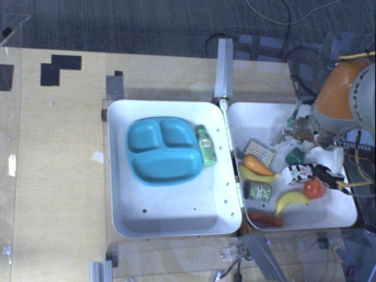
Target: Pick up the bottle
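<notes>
Gripper (294, 135) state we cannot tell; it hangs over the right bin (346, 216). We see the pale-green bottle (205, 146) lying beside the blue tray (163, 151).

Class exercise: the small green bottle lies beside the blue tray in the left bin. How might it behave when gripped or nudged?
The bottle lies on its side, so it may roll if nudged. It rests against the blue tray, which could block one finger. It looks like small plastic, probably light and somewhat slippery.
</notes>
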You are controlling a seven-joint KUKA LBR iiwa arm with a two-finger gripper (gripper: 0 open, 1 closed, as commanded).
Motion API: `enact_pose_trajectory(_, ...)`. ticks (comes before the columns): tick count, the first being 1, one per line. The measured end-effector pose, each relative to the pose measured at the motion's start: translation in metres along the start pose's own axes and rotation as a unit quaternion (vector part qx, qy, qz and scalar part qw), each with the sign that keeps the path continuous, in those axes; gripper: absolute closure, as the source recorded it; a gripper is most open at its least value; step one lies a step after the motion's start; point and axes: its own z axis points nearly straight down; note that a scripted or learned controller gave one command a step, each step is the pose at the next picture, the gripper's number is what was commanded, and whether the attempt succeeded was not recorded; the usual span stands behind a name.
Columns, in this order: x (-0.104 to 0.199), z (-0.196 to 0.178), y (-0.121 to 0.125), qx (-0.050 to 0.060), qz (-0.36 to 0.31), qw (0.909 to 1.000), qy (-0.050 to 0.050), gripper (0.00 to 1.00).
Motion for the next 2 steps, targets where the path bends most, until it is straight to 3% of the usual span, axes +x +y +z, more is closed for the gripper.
enact_pose_trajectory(1, -0.014, 0.000, -0.023, 0.000, 0.130, 0.9916, 0.001, 0.00)
enact_pose_trajectory(2, 0.019, -0.013, 0.015, 0.005, 0.151, 0.9885, 0.000, 0.00)
